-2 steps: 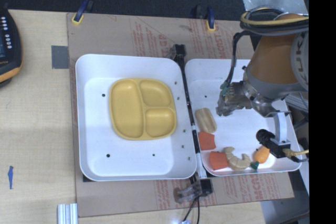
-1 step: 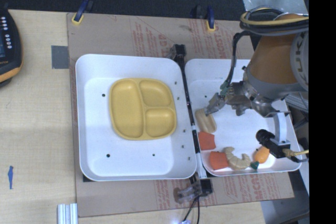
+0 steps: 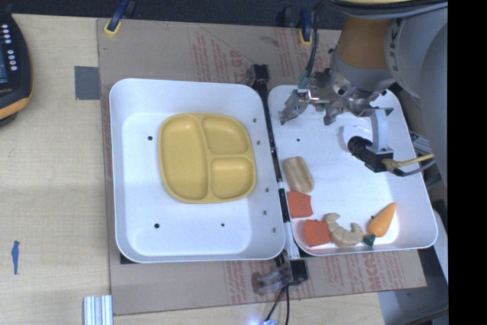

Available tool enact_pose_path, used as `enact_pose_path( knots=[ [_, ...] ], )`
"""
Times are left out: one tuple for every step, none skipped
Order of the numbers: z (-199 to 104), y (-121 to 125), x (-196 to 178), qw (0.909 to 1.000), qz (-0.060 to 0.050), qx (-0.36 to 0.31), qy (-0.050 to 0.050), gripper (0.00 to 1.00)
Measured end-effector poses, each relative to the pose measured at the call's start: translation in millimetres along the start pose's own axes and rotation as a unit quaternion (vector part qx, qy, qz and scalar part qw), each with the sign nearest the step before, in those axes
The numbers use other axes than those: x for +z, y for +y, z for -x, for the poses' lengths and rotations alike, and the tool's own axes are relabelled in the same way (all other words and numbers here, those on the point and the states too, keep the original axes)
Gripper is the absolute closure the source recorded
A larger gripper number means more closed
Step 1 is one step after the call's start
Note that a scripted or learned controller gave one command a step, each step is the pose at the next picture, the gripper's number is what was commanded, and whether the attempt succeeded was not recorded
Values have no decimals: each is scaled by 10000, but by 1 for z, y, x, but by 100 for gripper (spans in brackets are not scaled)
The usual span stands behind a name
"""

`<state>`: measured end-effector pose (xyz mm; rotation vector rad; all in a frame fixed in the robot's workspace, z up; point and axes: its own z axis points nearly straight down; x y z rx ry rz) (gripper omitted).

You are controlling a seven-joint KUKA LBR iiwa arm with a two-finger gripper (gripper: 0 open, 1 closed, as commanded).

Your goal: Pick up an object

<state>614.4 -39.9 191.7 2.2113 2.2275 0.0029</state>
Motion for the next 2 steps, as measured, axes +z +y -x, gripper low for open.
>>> enact_pose_path(
  knots=[
    [-13, -64, 0, 10000, -64, 29, 7, 0],
    [12, 46, -1, 10000, 14, 3, -11, 0]
  ],
)
